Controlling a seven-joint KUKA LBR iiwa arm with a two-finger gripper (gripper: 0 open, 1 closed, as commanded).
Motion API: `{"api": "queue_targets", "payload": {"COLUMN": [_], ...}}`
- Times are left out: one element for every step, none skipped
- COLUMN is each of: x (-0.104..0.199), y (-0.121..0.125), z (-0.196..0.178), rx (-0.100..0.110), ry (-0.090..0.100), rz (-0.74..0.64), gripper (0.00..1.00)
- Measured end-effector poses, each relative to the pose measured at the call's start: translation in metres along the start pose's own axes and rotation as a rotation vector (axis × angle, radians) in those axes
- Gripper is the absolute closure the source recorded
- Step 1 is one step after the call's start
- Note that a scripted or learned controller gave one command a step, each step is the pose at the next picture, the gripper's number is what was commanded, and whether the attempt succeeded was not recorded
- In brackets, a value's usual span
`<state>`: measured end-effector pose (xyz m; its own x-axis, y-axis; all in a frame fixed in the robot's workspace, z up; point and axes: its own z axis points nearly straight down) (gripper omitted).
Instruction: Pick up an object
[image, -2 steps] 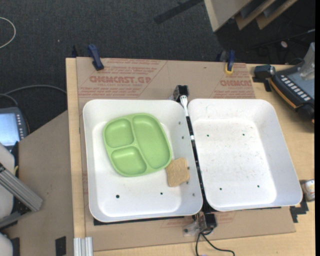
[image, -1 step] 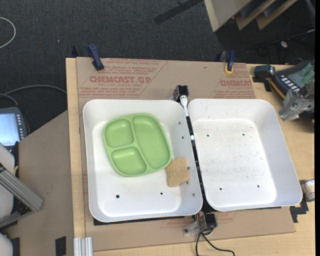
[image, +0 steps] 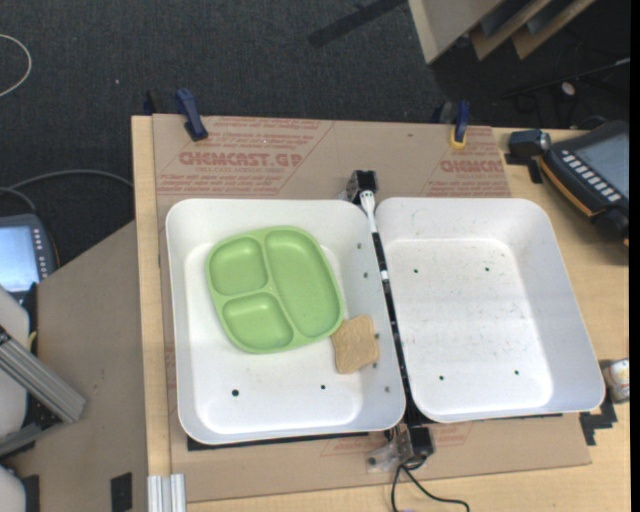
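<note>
A green divided plate (image: 274, 289) with three compartments lies in the left white bin (image: 200, 400). Touching its lower right rim is a small tan, cork-like square piece (image: 354, 345), flat on the bin floor near the bin's right wall.
The right white bin (image: 480, 310) sits beside the left one, its floor speckled with small dark dots. A black cable (image: 380, 275) runs along the seam between the bins. Blue and yellow clamps (image: 190, 113) hold the cardboard sheet at the back. A handheld controller (image: 590, 175) lies at the far right.
</note>
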<state>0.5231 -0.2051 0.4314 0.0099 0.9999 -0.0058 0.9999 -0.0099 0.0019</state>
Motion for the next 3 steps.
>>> {"api": "queue_targets", "payload": {"x": [-0.020,-0.006,0.007], "y": [0.050,-0.016,-0.046], "z": [-0.111,-0.051,0.033], "rx": [-0.014,0.008,0.011], "ry": [-0.003,0.008,0.009], "rz": [-0.011,-0.008,-0.008], "gripper": [1.00,1.00,1.00]}}
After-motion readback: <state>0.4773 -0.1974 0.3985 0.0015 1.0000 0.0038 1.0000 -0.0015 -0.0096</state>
